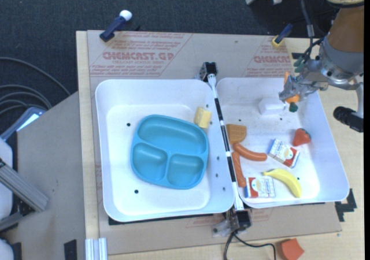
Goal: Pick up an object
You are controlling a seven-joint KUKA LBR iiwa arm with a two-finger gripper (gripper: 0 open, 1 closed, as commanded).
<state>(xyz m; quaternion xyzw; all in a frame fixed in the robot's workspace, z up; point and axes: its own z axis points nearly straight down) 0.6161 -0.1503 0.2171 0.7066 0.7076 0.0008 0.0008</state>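
My gripper (292, 98) hangs over the far part of the right bin (329, 155), with the arm coming in from the upper right. A small orange object with a green tip (293, 101) shows between the fingers, which are shut on it, and it is lifted off the bin floor. Below it in the same bin lie a red strawberry (301, 136), a small carton (283, 152), a banana (284, 179), a second carton (260, 187), an orange sausage (250, 152), a red stick (237, 166), a tan slice (236, 133) and a white piece (269, 106).
The left bin (110, 137) holds a blue divided plate (169, 152) and a yellow chunk (202, 117) near the divider. A black-clipped rail (222, 132) separates the bins. A blue-handled tool (115, 25) lies on the board behind the left bin.
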